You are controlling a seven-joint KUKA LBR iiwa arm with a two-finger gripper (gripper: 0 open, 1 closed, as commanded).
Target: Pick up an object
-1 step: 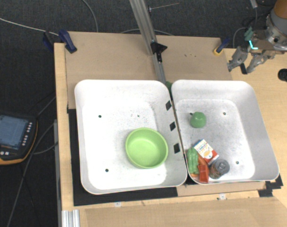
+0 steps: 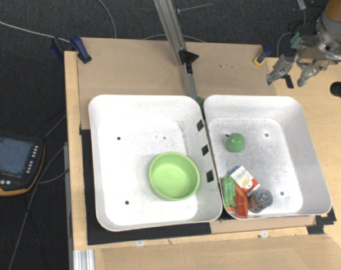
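Note:
My gripper (image 2: 288, 75) hangs at the upper right, above the bench beyond the right bin's far rim, its two fingers spread open with nothing between them. In the right bin (image 2: 297, 151) a small green round piece (image 2: 235, 143) lies near the middle. At that bin's near left corner sit a green pepper-like piece (image 2: 229, 192), an orange and white carton (image 2: 242, 179), a red piece (image 2: 241, 206) and a dark round item (image 2: 263, 198), packed together. The left bin (image 2: 120, 151) holds a light green bowl (image 2: 174, 175) near its right side.
A metal pole (image 2: 173, 30) slants down to the gap between the bins. Blue clamps (image 2: 80, 49) sit at the bench's far left corner. A handheld pendant (image 2: 13, 162) lies on the floor to the left. Bare bench lies behind both bins.

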